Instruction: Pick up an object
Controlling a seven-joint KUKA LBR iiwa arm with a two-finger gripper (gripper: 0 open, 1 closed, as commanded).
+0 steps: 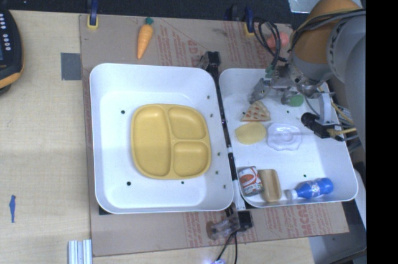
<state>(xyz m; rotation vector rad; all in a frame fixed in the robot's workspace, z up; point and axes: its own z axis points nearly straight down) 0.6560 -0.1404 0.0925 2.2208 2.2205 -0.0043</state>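
Observation:
My gripper [273,91] hangs low over the far part of the right bin [336,163], just above and right of a triangular pizza-slice toy [256,112]. A small green piece [296,100] lies right beside the gripper. Nearer the front of that bin lie a pale yellow round piece [250,133], a clear plastic lid-like item [285,136], a red-and-white can [249,180], a tan block [270,185] and a blue bottle [313,188]. I see nothing lifted off the bin floor.
The left bin [112,132] holds a yellow divided plate [170,140]. An orange toy carrot [144,38] lies on the bench behind the left bin. The arm's orange band [323,14] and cables reach in from the upper right. A dark device [9,45] sits at the far left.

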